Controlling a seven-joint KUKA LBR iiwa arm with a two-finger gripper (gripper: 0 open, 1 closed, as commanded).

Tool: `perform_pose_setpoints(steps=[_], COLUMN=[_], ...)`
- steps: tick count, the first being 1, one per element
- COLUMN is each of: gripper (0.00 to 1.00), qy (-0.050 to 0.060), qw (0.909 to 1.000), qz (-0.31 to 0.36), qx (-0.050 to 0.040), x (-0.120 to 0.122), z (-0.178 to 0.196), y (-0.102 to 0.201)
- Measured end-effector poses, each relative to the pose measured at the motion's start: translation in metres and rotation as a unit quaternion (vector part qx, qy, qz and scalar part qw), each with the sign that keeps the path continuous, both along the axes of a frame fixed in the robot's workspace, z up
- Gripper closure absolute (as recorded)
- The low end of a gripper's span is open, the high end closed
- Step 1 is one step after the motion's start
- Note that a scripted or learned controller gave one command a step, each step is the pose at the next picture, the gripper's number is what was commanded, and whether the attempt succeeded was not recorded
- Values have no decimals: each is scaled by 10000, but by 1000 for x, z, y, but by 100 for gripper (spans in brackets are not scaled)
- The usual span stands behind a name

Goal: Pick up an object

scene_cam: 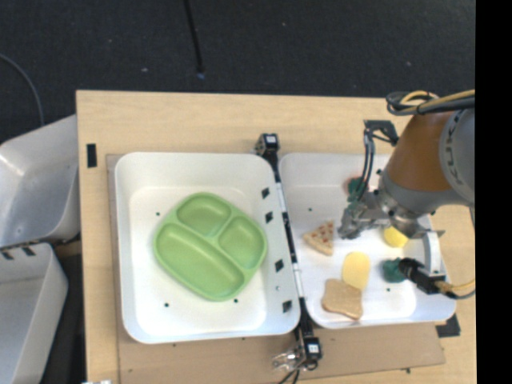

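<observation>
The gripper hangs low over the right bin; whether it is released or clenched cannot be told from this angle, and nothing shows between its fingers. Just to its left lies a pizza slice. Below it rests a yellow piece, and further below that a slice of toast. To its right sit a small yellow item and a dark green object. Well to its left, the left bin holds a green divided plate.
</observation>
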State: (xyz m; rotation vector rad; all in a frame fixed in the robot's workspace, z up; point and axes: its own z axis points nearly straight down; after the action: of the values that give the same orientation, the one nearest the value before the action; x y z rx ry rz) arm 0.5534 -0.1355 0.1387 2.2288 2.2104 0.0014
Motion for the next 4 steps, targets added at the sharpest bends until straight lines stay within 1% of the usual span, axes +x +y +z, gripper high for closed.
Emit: perform_pose_setpoints(steps=[1,2,3,4], gripper=[100,100,100,100], qy=[-18,-18,-15,0], qw=[10000,10000,10000,10000], qz=[22,55,57,79], qx=[-4,-4,-3,9], x=[1,8,9,22], z=[64,109,146,150], y=[-5,-3,-4,50])
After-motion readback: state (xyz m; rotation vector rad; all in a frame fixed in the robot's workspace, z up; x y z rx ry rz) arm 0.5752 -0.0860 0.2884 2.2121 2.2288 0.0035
